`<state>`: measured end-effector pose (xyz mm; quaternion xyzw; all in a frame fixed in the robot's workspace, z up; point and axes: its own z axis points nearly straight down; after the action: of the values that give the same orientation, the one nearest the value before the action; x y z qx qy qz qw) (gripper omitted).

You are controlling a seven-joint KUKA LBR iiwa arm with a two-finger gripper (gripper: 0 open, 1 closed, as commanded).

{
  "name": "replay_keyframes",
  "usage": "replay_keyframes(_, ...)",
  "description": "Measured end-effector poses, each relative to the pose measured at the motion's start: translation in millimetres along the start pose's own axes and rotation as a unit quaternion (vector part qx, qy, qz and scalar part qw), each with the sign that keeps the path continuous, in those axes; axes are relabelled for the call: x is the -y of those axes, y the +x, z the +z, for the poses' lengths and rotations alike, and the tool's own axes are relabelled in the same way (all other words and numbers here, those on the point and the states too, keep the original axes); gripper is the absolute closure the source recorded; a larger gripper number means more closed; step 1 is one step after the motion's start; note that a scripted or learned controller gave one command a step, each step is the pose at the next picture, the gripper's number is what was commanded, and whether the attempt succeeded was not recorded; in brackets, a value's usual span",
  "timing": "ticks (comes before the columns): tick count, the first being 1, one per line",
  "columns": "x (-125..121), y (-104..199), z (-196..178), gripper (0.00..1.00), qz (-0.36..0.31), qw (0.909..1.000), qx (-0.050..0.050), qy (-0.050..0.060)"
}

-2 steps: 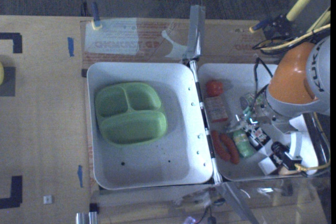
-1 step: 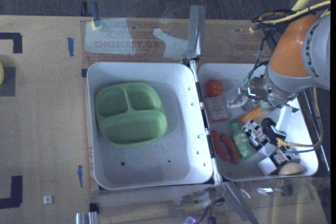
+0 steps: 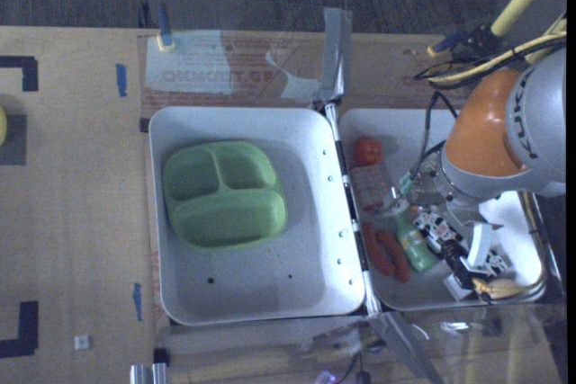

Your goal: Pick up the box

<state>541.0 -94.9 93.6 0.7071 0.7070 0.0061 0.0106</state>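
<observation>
Reaching in from the right, the grey arm with the orange band [image 3: 486,135] hangs over the right white bin [image 3: 531,270], its gripper [image 3: 430,220] low among the clutter; whether it is open or closed on anything cannot be told. Near that bin's left wall lie a small flat reddish box [image 3: 371,185], a red round toy [image 3: 366,150], a red sausage-shaped piece [image 3: 387,254] and a green bottle-like item [image 3: 416,247], tightly packed. In the left white bin [image 3: 171,283], a green divided plastic plate [image 3: 223,193] sits toward the back left, with bare floor along the front and right edges.
</observation>
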Motion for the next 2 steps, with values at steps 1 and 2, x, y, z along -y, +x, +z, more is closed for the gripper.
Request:
replay_keyframes(1, -1.2, -2.9, -10.8, 1.0, 0.002, 1.0, 0.003, -0.002)
replay_keyframes(2, -1.1, -3.0, -10.6, 0.0, 0.002, 1.0, 0.003, -0.002)
